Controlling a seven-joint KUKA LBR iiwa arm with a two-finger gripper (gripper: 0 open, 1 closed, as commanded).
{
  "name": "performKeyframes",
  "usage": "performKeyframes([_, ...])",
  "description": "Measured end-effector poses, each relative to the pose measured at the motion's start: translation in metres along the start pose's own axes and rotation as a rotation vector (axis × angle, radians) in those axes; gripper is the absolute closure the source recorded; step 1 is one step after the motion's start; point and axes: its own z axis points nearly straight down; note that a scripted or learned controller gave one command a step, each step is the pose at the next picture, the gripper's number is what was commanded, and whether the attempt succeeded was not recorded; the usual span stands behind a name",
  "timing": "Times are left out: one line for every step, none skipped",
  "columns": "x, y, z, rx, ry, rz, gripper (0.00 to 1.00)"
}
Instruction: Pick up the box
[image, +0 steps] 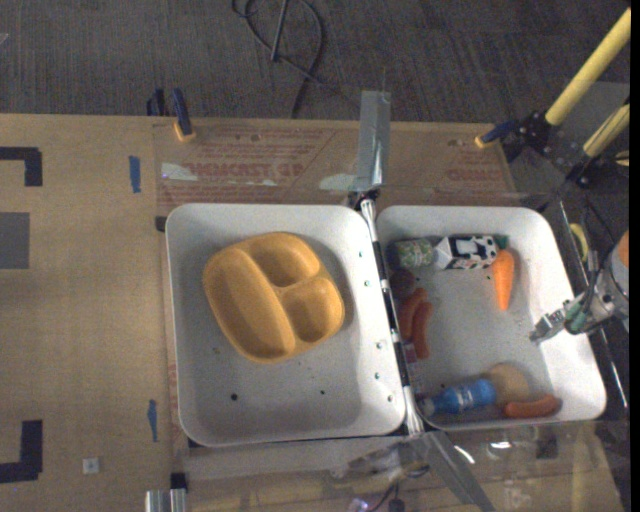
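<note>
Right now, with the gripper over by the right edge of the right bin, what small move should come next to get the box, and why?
Probably swing the gripper toward the far left part of the right bin. The box, a cow-patterned carton, lies there on its side against the far wall, with a carrot just beside it on the arm's side, so the approach should come from above.

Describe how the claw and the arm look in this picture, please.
The claw is small, thin and metallic, silver-grey with a greenish part at its base. Behind it, at the picture's right edge, a bit of the orange band on the arm is visible. No markings are readable.
</note>
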Motion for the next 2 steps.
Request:
performKeyframes([-0.021,-0.011,0.087,-0.006,-0.007,-0.053,1.0])
performKeyframes([-0.01,-0.007,0.089,-0.003,0.013,-0.069,0.0])
